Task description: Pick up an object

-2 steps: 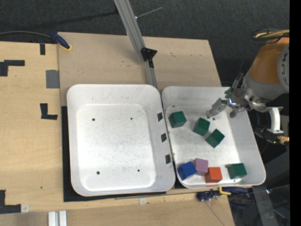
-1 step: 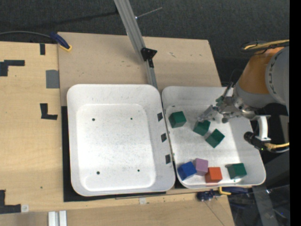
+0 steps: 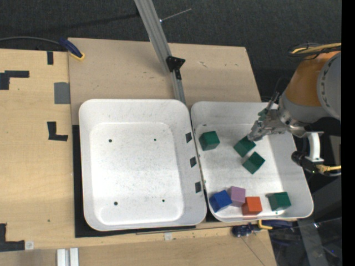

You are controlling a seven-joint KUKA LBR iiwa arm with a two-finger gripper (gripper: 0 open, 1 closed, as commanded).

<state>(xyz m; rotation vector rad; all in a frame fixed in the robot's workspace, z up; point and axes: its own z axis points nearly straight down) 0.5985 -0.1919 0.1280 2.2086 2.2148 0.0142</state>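
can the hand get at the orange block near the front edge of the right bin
Probably yes. The small orange cube lies uncovered in the right white bin, though a purple cube touches it, leaving little finger room there.

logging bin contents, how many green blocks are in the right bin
4: one upper left, one under the gripper, one just below that, one in the near right corner. None looks hidden.
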